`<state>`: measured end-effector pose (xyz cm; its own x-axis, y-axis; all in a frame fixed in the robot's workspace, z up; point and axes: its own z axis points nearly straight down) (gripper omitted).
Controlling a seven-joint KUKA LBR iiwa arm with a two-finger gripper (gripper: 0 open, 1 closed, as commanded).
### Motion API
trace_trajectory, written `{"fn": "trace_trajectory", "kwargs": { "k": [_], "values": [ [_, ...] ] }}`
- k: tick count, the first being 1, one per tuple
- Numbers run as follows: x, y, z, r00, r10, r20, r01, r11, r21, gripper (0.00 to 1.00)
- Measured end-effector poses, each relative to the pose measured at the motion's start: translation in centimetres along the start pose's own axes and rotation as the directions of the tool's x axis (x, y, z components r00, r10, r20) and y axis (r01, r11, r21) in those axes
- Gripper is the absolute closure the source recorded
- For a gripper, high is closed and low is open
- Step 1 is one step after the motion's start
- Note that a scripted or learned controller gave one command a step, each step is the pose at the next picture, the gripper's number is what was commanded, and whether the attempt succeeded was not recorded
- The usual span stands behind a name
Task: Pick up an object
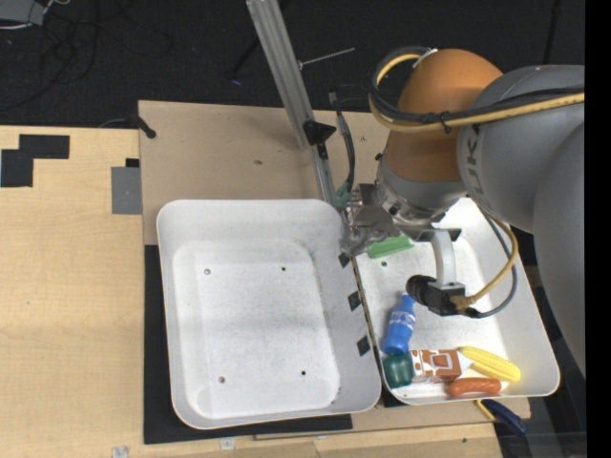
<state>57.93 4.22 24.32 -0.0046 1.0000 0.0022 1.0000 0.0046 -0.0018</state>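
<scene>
Arm [496,151] comes in from the right, orange band bulked over the far end of the right bin [535,351], wrist bent down toward the bins' shared edge. Gripper [368,229] sits low at that bin's far left corner, right against the divider between the bins. Cannot tell how the jaws stand; wrist body covers them. A green object [389,247] lies just beside the gripper, toward the right bin's middle, touching or nearly touching it; can't tell which, and nothing shows it clamped.

Other things in the right bin: blue bottle [399,324] near the divider, green cap end toward the near edge; orange-and-white box [436,363] at the near wall; yellow corn-like piece [490,363] and red sausage-like piece [473,386] in the near right corner. Black cable end [434,294] hangs over mid-bin.

Left bin [181,227] just across the divider, bare white floor. A slanted metal rail [286,74] rises behind the gripper.
</scene>
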Motion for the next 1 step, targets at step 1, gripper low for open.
{"fn": "trace_trajectory", "kwargs": {
  "k": [1],
  "values": [
    [4.26, 2.85, 2.12, 1.0, 0.001, 0.002, -0.001, 1.0, 0.001, 1.0]
  ]
}}
